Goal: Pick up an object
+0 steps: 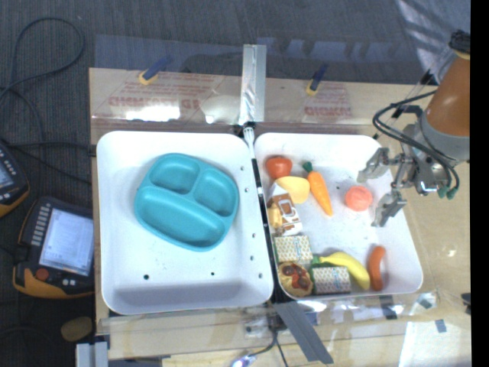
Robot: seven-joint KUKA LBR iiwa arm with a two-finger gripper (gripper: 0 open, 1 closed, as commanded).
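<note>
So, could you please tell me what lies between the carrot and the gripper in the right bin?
In the camera view, a pinkish-orange ball lies between the carrot and the gripper, apart from the carrot and close to the fingers.

The grey KUKA arm with its orange band (pixel 451 94) is reaching in from the right side of the camera view, hanging over the right-hand shallow white bin (pixel 397 277) near that bin's right rim. The orange band is sitting above the grey wrist section (pixel 443 140), with dark cables (pixel 393 117) looping out beside the wrist toward the bin's far right corner. Below the wrist, the two-finger metal gripper (pixel 382 186) is pointing down and leftward into the bin. Its two fingers (pixel 374 164) are standing spread apart, one nearer the bin's far wall and one nearer its middle, with nothing showing between them.
</note>
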